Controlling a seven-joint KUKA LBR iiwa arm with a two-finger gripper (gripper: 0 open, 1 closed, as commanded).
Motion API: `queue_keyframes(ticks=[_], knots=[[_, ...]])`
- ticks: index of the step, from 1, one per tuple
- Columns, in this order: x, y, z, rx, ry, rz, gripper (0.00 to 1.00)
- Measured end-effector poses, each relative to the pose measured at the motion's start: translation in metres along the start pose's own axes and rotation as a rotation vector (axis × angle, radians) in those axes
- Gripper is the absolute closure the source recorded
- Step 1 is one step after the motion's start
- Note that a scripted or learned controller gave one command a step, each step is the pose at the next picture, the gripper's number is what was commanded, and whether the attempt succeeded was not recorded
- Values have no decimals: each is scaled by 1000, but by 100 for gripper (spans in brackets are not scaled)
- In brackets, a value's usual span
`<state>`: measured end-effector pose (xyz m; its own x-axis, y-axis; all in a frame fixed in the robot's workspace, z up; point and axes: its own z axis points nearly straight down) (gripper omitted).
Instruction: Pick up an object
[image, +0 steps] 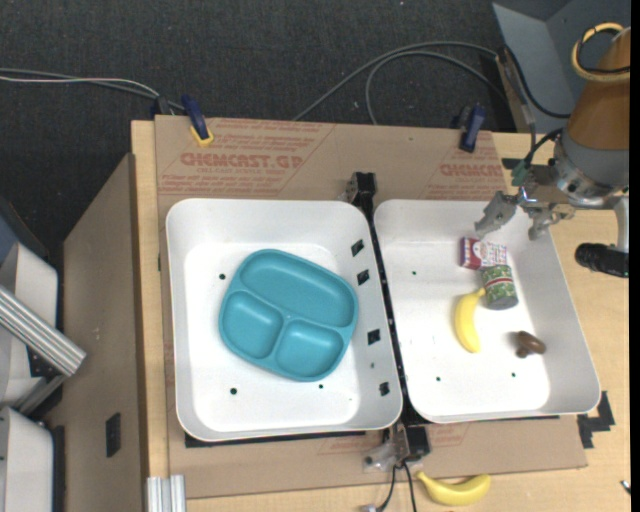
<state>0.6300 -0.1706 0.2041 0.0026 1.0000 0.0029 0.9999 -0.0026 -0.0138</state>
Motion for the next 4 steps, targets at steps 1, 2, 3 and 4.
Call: queue_keyframes(ticks=[1,2,3,4], knots=[[0,3,-8,-14,-3,-3,0],[6,-6,42,-8,-1,-3,0],[9,2,102,-7,-1,-4,0],[9,5,113,-18,-5,-5,0]])
